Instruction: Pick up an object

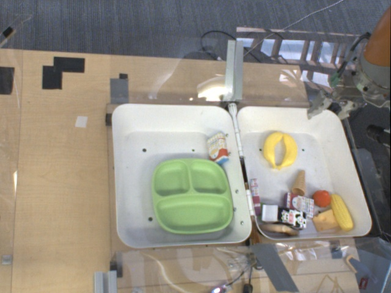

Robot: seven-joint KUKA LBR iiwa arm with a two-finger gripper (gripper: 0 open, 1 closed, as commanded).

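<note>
My gripper hangs over the far right corner of the right bin, open, with nothing between its fingers. Below it in that bin lie a yellow banana, an ice-cream cone, a red tomato, a corn cob and a cheese wedge. Small printed cartons, a white box, a pink pack and a brown bread stick crowd the bin's near edge. The banana is the closest item to the gripper, well apart from it.
The left bin holds a green divided plate and a small printed packet near the divider. A metal post rises between the bins at the back. A metal rail frame stands behind the right bin.
</note>
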